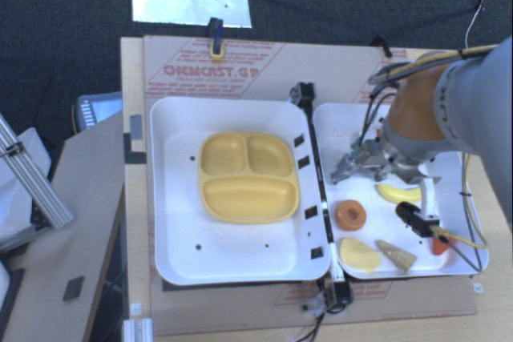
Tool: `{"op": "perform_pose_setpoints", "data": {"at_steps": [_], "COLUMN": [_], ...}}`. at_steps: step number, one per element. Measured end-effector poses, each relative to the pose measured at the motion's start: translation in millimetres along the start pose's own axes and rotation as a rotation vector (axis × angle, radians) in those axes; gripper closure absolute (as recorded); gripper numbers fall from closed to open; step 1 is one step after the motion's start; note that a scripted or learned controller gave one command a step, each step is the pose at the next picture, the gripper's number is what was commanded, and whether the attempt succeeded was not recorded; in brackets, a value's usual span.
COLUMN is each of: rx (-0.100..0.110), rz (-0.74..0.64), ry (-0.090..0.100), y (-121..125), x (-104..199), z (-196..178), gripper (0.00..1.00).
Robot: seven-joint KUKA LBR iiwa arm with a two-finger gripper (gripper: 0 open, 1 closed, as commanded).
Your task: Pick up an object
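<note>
Gripper (358, 166) hangs low in the right bin (337, 124), and we cannot tell whether it is open or closed; we judge that reaching for the banana (398, 193) just right could nudge it against the orange ring (350, 214).

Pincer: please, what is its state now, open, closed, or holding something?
Pincer: above the right bin; whether open or closed cannot be told.

banana (398, 193) (yellow) – flat, right bin (337, 124)
</note>
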State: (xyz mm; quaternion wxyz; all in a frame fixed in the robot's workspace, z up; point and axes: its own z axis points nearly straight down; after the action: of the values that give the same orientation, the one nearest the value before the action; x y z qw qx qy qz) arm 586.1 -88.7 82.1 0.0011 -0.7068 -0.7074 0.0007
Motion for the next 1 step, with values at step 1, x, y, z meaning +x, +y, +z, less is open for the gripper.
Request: {"op": "perform_pose_setpoints", "data": {"at_steps": [1], "rx": [-0.005], "rz": [0.001], "ry": [-0.001], "y": [1.4], "x": [-0.5], "z": [-12.9], "gripper": [1.0]}}
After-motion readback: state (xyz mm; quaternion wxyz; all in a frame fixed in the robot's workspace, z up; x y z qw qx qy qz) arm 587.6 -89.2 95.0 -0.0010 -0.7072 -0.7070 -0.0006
